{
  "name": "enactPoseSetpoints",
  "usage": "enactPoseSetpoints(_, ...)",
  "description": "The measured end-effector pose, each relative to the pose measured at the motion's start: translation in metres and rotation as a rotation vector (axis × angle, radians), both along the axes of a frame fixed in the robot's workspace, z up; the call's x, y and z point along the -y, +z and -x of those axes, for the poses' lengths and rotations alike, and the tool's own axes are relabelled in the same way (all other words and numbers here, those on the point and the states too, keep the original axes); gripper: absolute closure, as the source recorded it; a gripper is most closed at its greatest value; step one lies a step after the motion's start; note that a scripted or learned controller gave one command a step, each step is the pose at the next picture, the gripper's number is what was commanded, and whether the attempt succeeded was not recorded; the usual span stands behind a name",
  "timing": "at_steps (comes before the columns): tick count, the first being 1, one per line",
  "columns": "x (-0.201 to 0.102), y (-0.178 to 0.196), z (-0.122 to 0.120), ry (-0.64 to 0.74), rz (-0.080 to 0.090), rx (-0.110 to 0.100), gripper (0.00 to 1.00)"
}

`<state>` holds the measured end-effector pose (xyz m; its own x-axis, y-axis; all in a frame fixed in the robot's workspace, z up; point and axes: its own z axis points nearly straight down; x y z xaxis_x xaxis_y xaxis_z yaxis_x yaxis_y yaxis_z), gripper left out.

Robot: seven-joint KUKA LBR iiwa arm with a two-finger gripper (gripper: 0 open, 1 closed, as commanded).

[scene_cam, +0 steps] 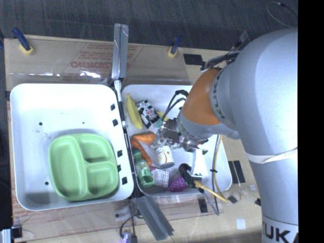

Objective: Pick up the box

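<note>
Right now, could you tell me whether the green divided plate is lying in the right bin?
No, the green divided plate lies in the left bin.

- The left bin [25, 105] has open floor along its far half and left side; the green divided plate [84, 165] fills its near right part.
- The right bin [223, 178] is crowded: banana [133, 112], black-and-white box [147, 112], carrot [143, 138], small can [164, 157], green bottle [143, 168] and purple piece [177, 185] lie close together.
- The arm [253, 95] covers that bin's right side, perhaps hiding more.
- The divider [121, 120] between the bins is narrow.
</note>
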<state>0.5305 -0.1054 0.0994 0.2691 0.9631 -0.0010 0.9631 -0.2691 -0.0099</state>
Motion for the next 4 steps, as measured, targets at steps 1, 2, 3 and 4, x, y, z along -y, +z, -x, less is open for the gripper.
enactPoseSetpoints(1,0.009,-0.008,-0.023,-0.07,0.001,0.006,1.0)
enactPoseSetpoints(2,-0.084,0.092,-0.05,0.048,0.0,0.006,1.0)
enactPoseSetpoints(3,-0.139,0.135,-0.04,0.012,0.001,0.006,1.0)
enactPoseSetpoints(4,-0.197,0.103,-0.062,-0.18,0.003,0.005,1.0)
